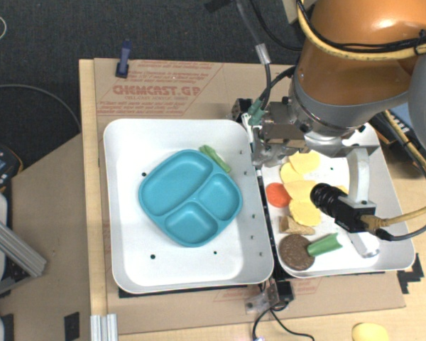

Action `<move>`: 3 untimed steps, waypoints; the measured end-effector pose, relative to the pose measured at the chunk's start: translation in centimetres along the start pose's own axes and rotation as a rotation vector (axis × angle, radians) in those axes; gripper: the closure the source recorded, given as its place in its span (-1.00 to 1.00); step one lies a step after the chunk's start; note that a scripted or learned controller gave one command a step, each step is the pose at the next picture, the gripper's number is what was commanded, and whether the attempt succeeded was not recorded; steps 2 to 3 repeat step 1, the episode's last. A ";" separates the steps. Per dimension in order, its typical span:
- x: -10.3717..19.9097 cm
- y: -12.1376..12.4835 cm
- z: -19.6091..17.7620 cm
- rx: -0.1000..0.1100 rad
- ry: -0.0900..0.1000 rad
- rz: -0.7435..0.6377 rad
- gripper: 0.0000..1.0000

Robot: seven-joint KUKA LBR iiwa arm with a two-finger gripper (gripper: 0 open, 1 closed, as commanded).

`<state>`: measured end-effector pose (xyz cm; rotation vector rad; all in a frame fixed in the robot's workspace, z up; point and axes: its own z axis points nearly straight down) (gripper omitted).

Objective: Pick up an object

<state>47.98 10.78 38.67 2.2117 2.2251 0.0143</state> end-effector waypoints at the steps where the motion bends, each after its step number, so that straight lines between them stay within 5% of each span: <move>1: -5.0 0.0 -3.9 0.003 -0.004 0.011 1.00; 3: -5.0 0.0 -3.9 0.003 -0.004 0.011 1.00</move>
